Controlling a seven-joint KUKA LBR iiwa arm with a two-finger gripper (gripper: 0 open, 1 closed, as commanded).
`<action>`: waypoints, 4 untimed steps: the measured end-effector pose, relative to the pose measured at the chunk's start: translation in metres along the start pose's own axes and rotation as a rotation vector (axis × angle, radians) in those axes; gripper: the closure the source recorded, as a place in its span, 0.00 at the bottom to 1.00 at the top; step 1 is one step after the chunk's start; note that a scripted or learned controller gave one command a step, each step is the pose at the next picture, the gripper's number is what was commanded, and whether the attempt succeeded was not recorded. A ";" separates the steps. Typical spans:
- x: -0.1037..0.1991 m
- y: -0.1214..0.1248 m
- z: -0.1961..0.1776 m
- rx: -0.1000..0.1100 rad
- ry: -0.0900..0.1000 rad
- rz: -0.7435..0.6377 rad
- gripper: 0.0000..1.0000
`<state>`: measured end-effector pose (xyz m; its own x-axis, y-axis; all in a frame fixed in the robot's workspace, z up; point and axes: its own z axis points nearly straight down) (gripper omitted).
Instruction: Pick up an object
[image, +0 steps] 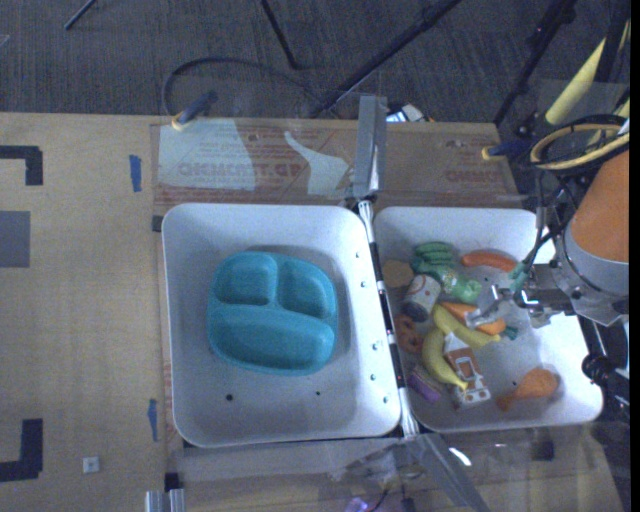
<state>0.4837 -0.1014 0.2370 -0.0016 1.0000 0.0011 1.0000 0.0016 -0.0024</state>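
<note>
An orange plastic drumstick is seen at five o'clock in the right white bin. The grey two-finger gripper is positioned over the toy pile; its state cannot be told.

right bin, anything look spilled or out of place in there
Nothing looks spilled or damaged. The toy food lies in a loose jumble in the right bin, with the banana partly under other pieces. The blue divided plate sits tilted in the left bin.
</note>
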 end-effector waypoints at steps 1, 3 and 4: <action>-0.026 0.052 0.033 -0.004 -0.001 0.080 0.00; -0.009 0.040 0.139 -0.015 -0.003 0.056 1.00; 0.057 0.057 0.053 -0.001 -0.001 0.148 1.00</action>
